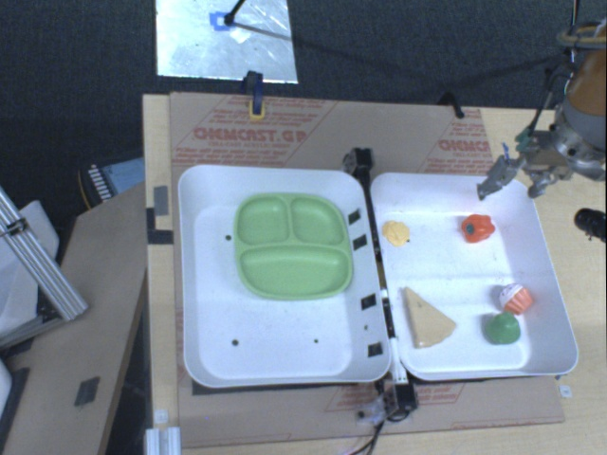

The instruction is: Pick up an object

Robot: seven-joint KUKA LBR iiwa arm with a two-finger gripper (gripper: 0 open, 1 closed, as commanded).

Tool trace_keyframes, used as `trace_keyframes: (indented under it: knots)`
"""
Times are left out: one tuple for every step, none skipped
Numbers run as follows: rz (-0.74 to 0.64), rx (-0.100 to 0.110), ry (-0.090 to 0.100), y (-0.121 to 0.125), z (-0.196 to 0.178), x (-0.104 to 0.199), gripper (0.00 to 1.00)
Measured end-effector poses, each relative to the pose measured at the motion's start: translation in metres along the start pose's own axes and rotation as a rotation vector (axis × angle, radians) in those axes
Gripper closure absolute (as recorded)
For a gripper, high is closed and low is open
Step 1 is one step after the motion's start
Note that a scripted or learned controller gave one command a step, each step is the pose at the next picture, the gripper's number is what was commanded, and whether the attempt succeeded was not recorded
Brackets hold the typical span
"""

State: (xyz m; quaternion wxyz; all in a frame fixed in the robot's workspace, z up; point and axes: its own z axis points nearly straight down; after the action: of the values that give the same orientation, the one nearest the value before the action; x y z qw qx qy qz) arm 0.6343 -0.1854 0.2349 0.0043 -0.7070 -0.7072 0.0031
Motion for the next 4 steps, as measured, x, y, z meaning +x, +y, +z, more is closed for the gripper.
trace_keyframes:
  knots:
    - [-0.003, -0.012, -0.002, 0.002, -0.008, 0.001, 0.0]
    - [-0.005, -0.009, -0.002, 0.003, 0.052, 0.008, 0.0]
    - [-0.002, -0.013, -0.003, 0.005, 0.093, 0.004, 0.0]
    - [-0.003, -0.013, -0.003, 0.007, 0.143, 0.004, 0.0]
